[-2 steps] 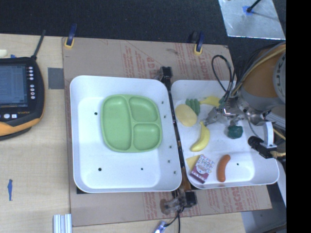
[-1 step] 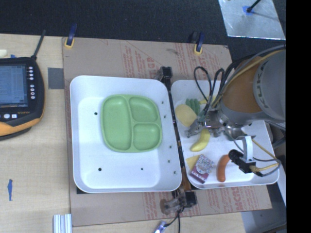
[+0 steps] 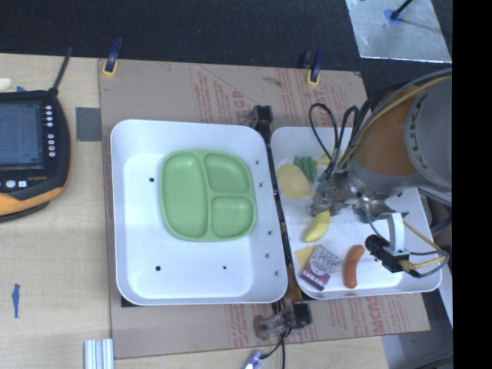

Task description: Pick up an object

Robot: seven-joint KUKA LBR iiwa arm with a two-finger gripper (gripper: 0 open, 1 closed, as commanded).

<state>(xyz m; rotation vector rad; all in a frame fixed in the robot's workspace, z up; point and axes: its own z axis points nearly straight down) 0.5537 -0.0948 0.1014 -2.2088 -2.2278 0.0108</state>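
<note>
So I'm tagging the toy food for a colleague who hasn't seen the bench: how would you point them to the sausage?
Go to the right-hand white bin, the one the arm reaches into. Along its near edge lies the sausage, a small orange-red rod beside a printed packet. It is the only reddish item; its neighbours are yellow or green.

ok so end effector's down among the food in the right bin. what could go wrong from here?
1. The end effector sits between the pale yellow round item and the yellow banana-shaped piece; it may nudge both and grasp neither.
2. The green pieces lie close under the black cables, so a lift could drag them.
3. The orange sausage-shaped toy and the small printed packet lie near the right white bin's front rim; a sweep could push them against it.
</note>
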